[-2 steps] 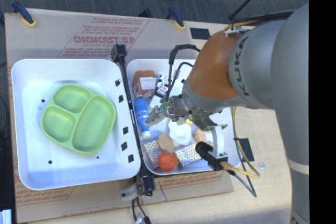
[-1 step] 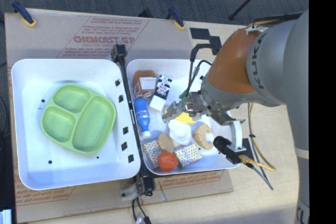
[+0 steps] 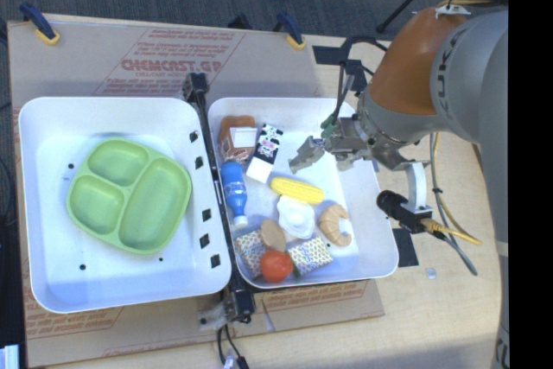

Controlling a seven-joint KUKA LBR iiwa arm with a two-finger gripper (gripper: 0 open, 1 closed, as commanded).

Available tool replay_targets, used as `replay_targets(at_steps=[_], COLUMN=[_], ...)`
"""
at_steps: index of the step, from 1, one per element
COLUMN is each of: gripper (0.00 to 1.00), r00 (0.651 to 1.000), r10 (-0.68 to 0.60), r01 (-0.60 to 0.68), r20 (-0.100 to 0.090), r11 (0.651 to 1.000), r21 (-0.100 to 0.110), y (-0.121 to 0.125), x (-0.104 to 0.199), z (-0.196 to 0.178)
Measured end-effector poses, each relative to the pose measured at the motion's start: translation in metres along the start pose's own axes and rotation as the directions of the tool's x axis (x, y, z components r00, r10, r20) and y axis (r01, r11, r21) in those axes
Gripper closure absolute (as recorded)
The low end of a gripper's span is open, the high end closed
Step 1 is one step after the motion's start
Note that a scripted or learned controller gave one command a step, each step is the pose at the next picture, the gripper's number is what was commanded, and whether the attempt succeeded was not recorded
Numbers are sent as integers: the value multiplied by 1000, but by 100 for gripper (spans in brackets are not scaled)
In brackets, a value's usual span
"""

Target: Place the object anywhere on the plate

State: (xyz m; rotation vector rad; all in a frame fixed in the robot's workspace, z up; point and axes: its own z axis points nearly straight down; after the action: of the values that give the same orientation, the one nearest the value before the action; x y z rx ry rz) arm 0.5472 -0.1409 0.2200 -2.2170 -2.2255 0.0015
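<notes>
Camera view: plate [image 3: 130, 194] in left bin [image 3: 34, 186]

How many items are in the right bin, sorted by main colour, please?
Yellow: 1, corn cob
Blue: 1, bottle
Red: 1, tomato
White: 1, cup
Brown or tan: 3, including croissant
Black and white: 1, carton
Patterned: 2
Total: 10

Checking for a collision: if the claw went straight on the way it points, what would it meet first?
Probably the corn cob, lying just below-left of the claw in the right bin. Depth is unclear, so it may land on bin floor beside it.
</notes>
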Motion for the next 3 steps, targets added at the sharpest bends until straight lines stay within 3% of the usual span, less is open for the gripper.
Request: replay_targets(at_steps=[1,3], gripper=[100,100], r00=[1000,1000], r10=[-5,-3], r01=[5,3], r20=[0,0], r11=[1000,1000], r21=[0,-1], y=[1,110], x=[1,-3], z=[-10,-22])
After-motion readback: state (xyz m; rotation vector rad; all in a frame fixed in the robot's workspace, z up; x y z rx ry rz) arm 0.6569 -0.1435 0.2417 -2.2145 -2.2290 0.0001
